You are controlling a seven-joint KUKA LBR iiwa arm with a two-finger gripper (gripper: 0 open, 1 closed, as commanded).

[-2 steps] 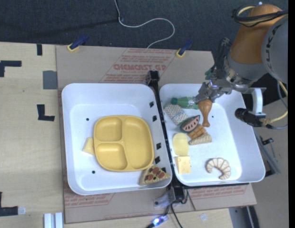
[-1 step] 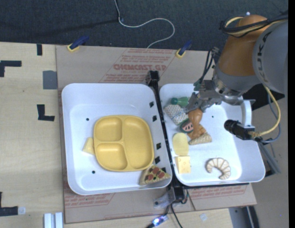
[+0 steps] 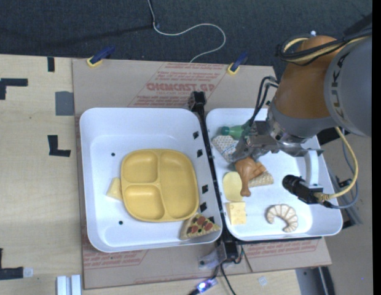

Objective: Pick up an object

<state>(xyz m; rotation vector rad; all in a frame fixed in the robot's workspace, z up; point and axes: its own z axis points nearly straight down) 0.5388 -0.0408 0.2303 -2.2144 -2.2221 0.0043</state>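
Note:
My gripper hangs over the left half of the right bin. Directly below it in the view is a brown chicken drumstick, thick end up against the gripper and bone end pointing toward the front. The drumstick overlaps a pale yellow round piece and a tan cracker. Whether the drumstick is gripped or just lies under the gripper is not visible.
The right bin also holds a green item, a grey patterned piece, a cheese block and a croissant. In the left bin lie a yellow divided plate, a pizza slice and a yellow wedge.

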